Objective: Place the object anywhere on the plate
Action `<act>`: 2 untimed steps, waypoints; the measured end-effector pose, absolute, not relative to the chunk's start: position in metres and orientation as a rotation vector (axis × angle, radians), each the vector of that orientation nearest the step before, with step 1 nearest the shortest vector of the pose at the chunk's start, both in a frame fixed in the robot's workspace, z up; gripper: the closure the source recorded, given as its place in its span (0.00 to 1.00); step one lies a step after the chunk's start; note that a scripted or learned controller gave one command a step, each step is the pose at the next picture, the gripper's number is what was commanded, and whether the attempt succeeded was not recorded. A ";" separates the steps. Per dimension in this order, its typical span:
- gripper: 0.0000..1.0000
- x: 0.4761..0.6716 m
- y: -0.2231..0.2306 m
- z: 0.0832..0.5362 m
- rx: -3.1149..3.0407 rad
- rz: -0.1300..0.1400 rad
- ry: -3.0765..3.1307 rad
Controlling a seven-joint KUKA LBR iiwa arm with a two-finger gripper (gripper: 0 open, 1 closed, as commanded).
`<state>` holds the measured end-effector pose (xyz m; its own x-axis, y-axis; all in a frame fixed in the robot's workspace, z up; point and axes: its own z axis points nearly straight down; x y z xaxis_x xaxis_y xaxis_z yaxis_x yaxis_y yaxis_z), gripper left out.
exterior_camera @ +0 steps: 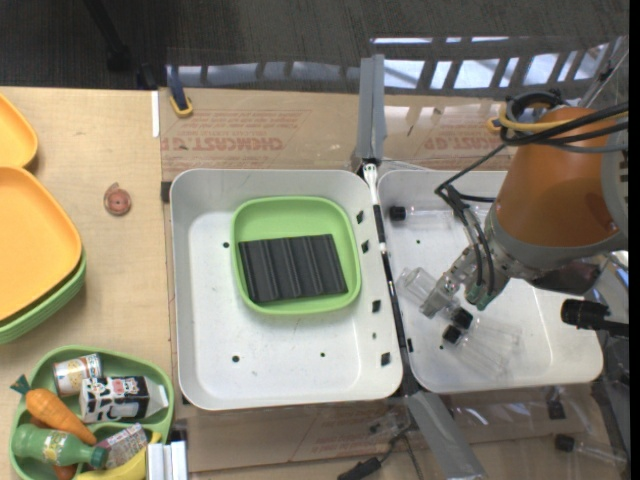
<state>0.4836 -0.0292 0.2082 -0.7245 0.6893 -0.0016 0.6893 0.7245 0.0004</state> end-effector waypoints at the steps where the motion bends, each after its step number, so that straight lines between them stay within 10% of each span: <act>1: 1.00 0.527 0.008 0.197 0.980 -0.001 2.985; 2: 1.00 0.578 0.034 0.191 0.816 -0.001 3.033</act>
